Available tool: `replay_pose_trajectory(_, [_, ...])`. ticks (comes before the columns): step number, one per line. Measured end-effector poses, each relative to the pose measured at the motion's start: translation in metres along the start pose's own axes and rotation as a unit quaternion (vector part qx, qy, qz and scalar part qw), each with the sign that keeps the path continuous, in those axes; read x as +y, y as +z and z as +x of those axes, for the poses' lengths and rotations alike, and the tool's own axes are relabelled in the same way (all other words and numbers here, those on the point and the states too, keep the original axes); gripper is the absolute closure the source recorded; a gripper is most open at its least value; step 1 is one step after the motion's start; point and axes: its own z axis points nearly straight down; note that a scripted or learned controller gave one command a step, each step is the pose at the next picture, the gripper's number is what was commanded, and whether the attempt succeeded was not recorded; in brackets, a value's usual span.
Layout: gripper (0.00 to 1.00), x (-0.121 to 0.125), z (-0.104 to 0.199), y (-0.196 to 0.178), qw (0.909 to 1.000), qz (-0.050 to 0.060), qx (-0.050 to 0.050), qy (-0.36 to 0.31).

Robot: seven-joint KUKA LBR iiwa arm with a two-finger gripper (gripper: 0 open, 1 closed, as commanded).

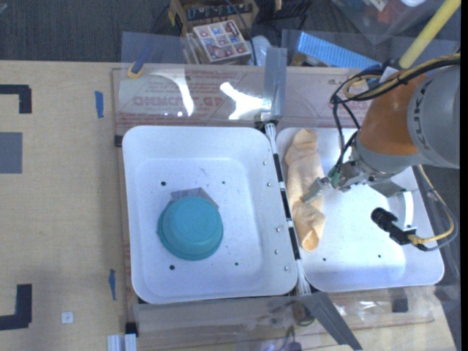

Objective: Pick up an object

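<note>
A long tan, soft-looking object (303,189) lies along the left wall of the right bin (365,269), running from the far end toward the middle. My gripper (320,189) is low over that bin, right at the tan object's right edge about halfway along it. The grey arm with its orange band (391,134) comes in from the right above the bin. A teal bowl (191,228) rests upside down in the left bin (146,152), partly on a small grey flat piece (191,194).
A black part with a yellow cable (391,224) hangs over the right bin's right half. A raised divider (281,196) separates the two bins. Clear plastic sheeting and boxes (219,39) sit beyond the far edge. Bare white floor shows in the right bin's near half.
</note>
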Motion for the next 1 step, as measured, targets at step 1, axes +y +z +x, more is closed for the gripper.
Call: replay_pose_trajectory(1, [0.0, 0.0732, 0.024, -0.0936, 0.9985, 0.004, 0.001, 0.054])
